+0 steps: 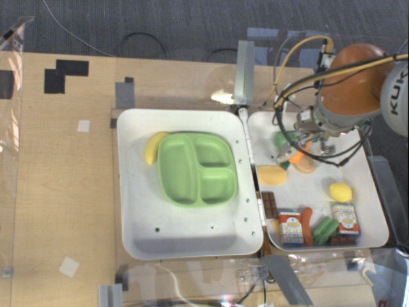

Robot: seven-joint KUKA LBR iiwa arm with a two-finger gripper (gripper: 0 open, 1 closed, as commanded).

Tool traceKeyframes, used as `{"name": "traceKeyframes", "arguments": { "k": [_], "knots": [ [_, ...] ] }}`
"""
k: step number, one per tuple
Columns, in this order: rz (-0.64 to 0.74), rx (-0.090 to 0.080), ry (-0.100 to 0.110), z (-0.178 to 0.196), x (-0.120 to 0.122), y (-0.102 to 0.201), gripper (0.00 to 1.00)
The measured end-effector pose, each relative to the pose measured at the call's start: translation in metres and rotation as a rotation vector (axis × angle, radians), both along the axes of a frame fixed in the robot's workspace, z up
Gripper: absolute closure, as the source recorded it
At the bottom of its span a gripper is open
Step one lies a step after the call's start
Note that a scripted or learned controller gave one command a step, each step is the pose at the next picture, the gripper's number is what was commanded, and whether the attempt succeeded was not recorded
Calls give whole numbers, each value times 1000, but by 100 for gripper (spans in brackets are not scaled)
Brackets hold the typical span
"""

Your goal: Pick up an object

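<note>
My gripper (300,151) hangs low over the upper middle of the right bin (377,229), under the orange wrist band. Right below it lie an orange carrot-like piece (298,158), a tan round piece (307,166) and something green (282,139). The arm's body hides the fingertips. Lower in the same bin sit a yellow-orange wedge (272,175), a lemon (340,192), a brown chocolate bar (270,204), two small cartons (291,228), a red sausage (307,225) and a green vegetable (325,229).
The left bin (137,229) holds a green divided tray (195,169) with a banana (152,148) at its upper left edge. A metal divider (250,165) separates the bins. Cables loop around the wrist near the right bin's back edge.
</note>
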State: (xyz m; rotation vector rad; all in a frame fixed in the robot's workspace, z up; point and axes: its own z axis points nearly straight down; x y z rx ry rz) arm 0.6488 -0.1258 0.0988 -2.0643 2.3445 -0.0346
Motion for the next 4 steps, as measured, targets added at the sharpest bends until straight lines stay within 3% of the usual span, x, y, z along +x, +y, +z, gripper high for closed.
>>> {"name": "traceKeyframes", "arguments": {
  "k": [1,2,3,4],
  "knots": [
    [1,-1,-14,15,4,0,100],
    [-4,8,6,115,25,64,100],
    [-108,11,15,144,22,74,100],
    [209,3,24,107,-54,48,100]
  ]
}}
